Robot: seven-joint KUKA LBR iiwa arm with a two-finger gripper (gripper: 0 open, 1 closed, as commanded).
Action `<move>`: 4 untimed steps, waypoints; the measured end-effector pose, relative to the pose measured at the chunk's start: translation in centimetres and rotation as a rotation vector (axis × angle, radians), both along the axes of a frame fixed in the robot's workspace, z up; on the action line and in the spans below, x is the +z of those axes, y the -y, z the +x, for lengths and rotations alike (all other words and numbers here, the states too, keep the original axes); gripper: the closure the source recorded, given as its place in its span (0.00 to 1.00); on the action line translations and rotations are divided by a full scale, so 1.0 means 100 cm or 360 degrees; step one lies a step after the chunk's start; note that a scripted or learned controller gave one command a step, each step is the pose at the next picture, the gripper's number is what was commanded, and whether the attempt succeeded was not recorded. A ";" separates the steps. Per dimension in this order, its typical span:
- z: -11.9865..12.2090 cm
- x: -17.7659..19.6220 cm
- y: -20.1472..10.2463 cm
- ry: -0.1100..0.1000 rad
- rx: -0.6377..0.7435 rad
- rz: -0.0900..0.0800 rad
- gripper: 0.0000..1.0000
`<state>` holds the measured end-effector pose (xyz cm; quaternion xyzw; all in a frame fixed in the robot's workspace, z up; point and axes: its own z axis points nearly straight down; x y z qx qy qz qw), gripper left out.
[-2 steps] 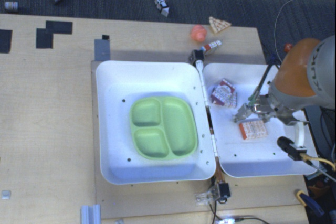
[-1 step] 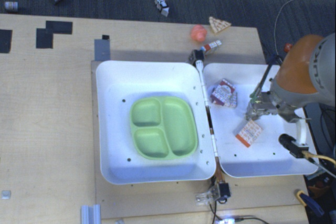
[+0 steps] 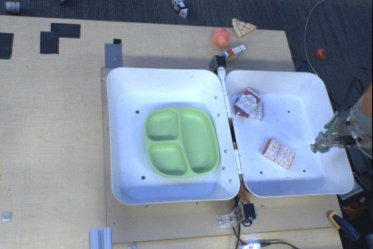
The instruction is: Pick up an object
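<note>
The arm (image 3: 362, 119) comes in at the right edge of the camera view, about mid-height, with little of it in frame. A patch of its orange band shows at the very edge, above the grey wrist. From the wrist the tool (image 3: 319, 146) points left and a little downward in the picture, its grey tip the leftmost part of the robot. The tip is small and blurred, and nothing can be seen held in it.
</note>
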<state>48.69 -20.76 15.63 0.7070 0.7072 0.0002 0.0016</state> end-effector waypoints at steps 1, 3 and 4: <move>0.015 0.102 -0.143 0.0006 0.0011 0.0006 1.00; 0.022 0.120 -0.103 0.0002 0.0003 0.0002 1.00; 0.000 0.072 -0.064 -0.0001 0.0002 0.0001 1.00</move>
